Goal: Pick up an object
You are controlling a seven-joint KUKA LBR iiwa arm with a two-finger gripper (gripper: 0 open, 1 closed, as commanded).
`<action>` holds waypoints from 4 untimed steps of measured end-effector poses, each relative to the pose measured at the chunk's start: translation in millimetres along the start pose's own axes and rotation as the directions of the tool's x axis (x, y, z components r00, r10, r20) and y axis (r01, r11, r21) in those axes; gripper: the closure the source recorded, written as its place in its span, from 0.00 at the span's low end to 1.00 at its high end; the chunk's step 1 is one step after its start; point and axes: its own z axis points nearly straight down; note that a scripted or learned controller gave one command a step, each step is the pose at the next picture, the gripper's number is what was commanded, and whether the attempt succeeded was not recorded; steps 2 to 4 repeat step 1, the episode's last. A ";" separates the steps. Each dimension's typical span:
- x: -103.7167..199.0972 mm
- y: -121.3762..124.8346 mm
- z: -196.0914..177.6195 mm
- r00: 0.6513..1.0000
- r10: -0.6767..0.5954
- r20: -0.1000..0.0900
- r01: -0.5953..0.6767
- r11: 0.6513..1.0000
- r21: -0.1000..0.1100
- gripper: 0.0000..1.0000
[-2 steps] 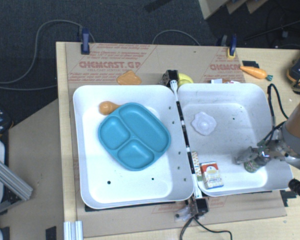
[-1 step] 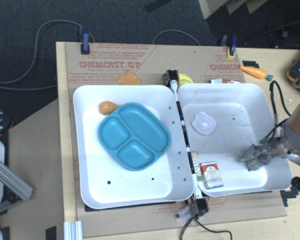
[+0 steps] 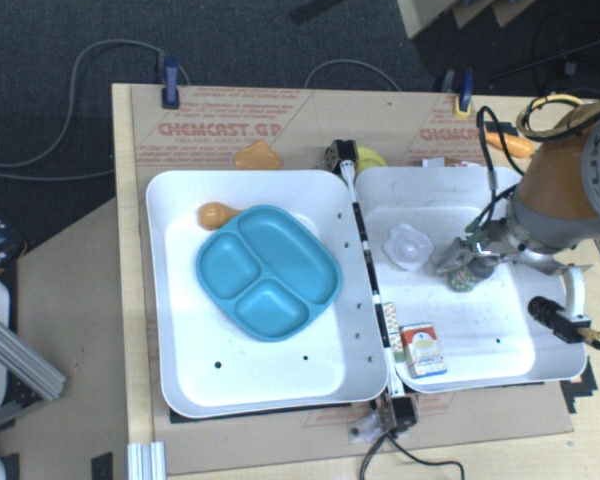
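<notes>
The end effector (image 3: 464, 265) sits low in the right bin (image 3: 500, 353) over a small dark object (image 3: 463, 277) (grip state indiscernible). Object probably light, rigid; grasp across its middle.

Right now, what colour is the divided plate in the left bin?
Light blue plastic divided plate, seen in the camera view.
</notes>
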 end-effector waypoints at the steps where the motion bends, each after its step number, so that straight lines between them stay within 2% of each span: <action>1: 79.9 -18.2 -95.8 1.000 0.000 -0.003 0.000 1.000 -0.002 1.00; 4: 79.9 -18.2 -95.8 1.000 0.000 -0.003 0.000 1.000 -0.002 1.00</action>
